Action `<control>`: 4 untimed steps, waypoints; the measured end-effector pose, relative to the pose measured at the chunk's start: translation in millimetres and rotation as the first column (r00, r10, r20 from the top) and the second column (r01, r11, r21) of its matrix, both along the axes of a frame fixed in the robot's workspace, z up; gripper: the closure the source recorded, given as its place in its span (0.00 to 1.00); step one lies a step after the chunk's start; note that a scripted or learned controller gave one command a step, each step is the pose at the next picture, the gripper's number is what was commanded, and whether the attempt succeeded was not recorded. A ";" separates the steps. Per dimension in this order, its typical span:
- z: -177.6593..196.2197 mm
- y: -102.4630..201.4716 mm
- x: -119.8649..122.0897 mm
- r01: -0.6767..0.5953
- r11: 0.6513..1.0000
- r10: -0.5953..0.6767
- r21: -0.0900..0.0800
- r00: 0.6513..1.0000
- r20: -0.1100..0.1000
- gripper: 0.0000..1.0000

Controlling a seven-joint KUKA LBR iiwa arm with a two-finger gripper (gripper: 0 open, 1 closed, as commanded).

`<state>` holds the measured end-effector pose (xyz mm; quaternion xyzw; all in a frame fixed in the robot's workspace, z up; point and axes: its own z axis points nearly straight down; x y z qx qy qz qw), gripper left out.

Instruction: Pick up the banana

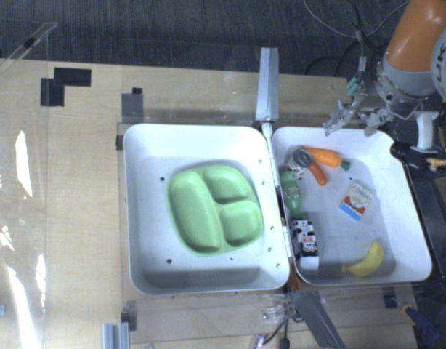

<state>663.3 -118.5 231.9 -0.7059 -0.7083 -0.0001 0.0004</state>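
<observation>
While the banana (365, 260) hugs the bin's near wall, the gripper (356, 120) hovers far.

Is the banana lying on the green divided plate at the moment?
No, the banana lies in the right bin, while the green plate sits in the left bin.

Light wooden bench (63, 195) carries two shallow white bins side by side: left bin (147, 267), right bin (412, 217). Black tape marks (62, 83) at far-left corner.
</observation>
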 end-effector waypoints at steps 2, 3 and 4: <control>-126.5 -66.3 -143.1 -0.068 0.998 0.068 0.000 0.998 -0.001 0.00; -143.8 -86.8 -171.7 -0.150 0.989 0.150 -0.003 0.989 0.012 0.00; -143.0 -87.8 -171.3 -0.466 0.885 0.466 -0.010 0.885 0.012 0.00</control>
